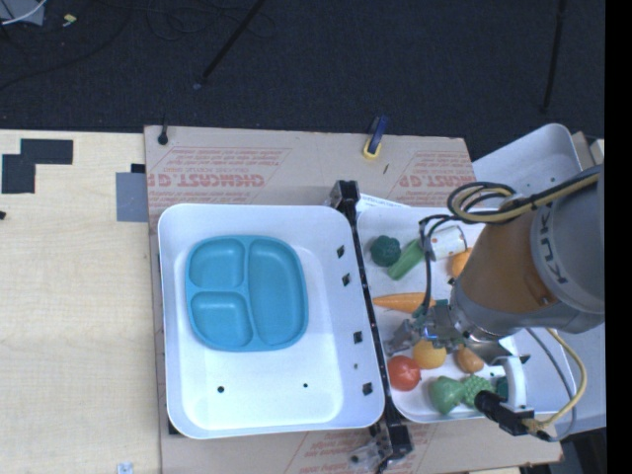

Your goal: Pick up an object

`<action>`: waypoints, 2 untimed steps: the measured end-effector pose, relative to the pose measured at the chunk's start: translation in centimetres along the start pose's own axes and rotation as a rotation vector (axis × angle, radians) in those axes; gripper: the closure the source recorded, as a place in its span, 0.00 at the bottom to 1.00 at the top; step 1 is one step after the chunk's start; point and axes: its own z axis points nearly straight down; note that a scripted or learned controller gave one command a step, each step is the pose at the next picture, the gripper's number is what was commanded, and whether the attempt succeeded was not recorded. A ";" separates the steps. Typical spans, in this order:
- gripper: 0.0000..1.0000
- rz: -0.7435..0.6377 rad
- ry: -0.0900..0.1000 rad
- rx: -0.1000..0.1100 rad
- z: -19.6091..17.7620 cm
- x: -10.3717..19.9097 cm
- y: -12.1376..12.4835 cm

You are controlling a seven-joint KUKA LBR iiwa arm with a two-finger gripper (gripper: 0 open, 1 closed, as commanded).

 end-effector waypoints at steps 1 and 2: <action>1.00 0.008 0.000 -0.001 -1.2 -0.2 0.0; 1.00 0.007 -0.002 -0.006 -6.6 -1.3 0.3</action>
